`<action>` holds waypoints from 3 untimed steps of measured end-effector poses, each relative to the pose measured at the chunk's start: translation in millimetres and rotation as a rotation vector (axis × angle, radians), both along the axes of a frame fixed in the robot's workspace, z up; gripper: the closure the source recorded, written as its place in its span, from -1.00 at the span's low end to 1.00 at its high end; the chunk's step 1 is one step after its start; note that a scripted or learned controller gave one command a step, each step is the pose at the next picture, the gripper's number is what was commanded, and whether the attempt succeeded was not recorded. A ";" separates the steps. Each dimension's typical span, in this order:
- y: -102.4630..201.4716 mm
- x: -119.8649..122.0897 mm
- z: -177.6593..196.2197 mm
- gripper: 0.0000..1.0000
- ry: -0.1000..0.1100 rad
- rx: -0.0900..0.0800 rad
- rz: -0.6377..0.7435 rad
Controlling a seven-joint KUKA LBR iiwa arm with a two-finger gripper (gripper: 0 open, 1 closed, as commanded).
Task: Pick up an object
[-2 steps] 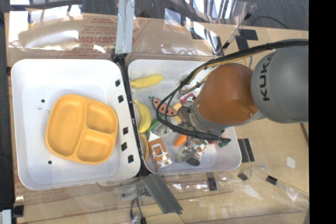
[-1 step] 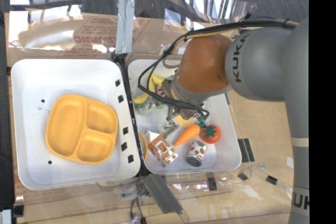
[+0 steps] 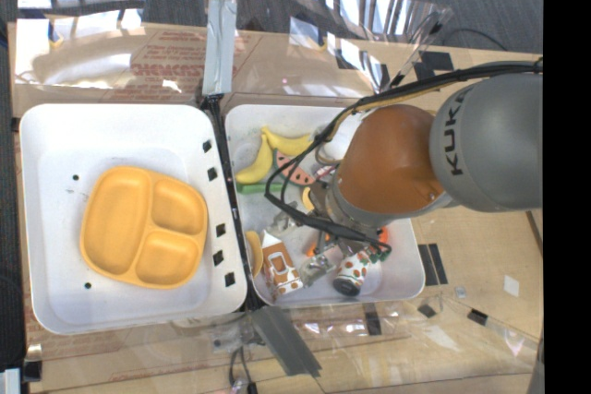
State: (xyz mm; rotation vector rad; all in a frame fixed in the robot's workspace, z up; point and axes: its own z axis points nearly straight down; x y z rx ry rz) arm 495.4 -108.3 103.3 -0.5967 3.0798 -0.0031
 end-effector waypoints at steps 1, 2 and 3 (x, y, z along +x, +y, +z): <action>-1.3 92.2 -11.2 -1.00 0.003 0.002 0.011; -32.9 50.9 -11.8 -1.00 0.006 0.001 0.126; -31.0 52.6 -1.4 1.00 0.003 0.001 0.131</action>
